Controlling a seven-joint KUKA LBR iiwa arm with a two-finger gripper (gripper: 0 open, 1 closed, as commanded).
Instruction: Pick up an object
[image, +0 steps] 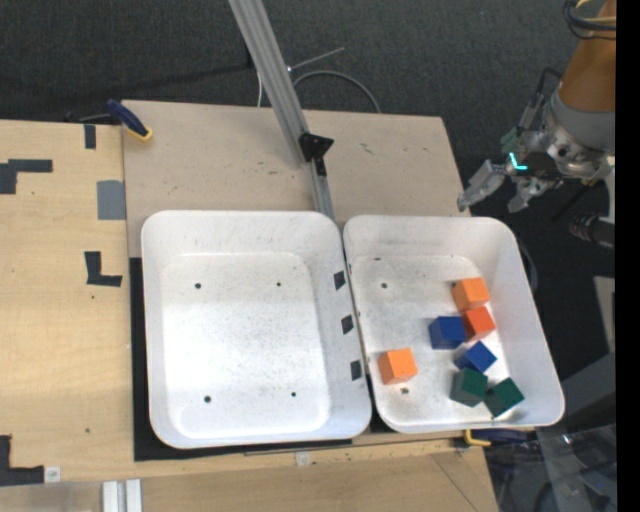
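My gripper (497, 192) hangs above the far right corner of the right bin (430, 232), its two fingers spread open with nothing between them. The blocks lie well below it in that bin. An orange block (397, 365) sits alone near the bin's middle front. Along the right side are an orange block (470, 292), a red-orange block (480, 320), a blue block (447, 331), a second blue block (478, 356) and two dark green blocks (468, 386) (504, 396), packed close together.
The left bin (240, 228) stands beside the right one. A slanted metal pole (285, 90) runs down to the bins' shared far edge. A blue and yellow clamp (128, 118) lies at the bench's back left.
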